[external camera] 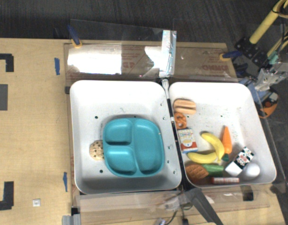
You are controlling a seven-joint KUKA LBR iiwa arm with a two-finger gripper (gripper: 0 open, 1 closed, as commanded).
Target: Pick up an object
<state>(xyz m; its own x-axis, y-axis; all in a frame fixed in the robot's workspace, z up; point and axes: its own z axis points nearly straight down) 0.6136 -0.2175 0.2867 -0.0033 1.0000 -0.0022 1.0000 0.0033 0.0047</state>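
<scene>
Landmark: the banana (210, 146), lying curved in the right bin (256, 125), is the reference for every place below.
Objects near it: an orange carrot-like piece (226, 139) stands just right of the banana; a small printed carton (187, 140) lies just to its left; a brown bun-shaped item (197, 172) sits below it; a black-and-white block (242, 159) and a pale round thing (252, 170) lie to its lower right; a hot-dog toy (184, 105) lies above and to its left.
Other bin: the left bin (87, 102), well to the banana's left, holds a teal divided tray (133, 146) with a cookie (96, 149) touching the tray's left edge.
Arm: the robot's gear (270, 76) shows far up and to the right of the banana, at the outer edge of the right bin, beside yellow hoses.
Hand: too little of it can be made out to say whether it is released or clenched; I cannot tell. Nothing is visibly gripped.
Key relation: the pile of candidates lies down and to the left of the arm, with the banana's long axis running from upper left to lower right and bending at its lower end.
Judgement: no pick has begun; the arm would need to travel in over the right bin's rim (250, 92) and descend. The carrot-like piece and the banana lie close together, so a grasp there risks nudging a neighbour.
</scene>
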